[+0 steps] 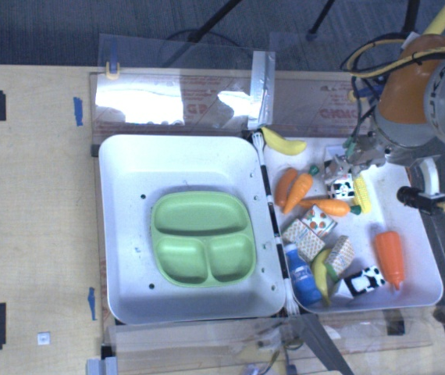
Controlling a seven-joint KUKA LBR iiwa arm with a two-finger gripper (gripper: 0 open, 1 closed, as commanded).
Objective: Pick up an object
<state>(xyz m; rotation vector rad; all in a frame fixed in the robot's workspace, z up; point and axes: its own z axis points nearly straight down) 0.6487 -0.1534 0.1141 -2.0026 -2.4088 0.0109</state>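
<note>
The right bin point(424, 287) holds several toys. A yellow banana point(283, 141) lies at its back left, with two orange carrots point(294, 190) just in front of it. A third carrot point(330, 207) lies crosswise beside a small cow toy point(341, 187) and a yellow corn cob point(361, 194). My gripper point(349, 161) hangs low over the bin's back middle, just above the cow toy and corn cob. Nothing is visibly held in it.
Nearer the front lie a patterned box point(316, 223), a blue bottle point(300, 273), a second cow toy point(363, 281) and a large orange carrot point(390, 258). The left bin point(121, 170) holds a green divided plate point(203, 237). A clear panel point(176, 100) stands behind it.
</note>
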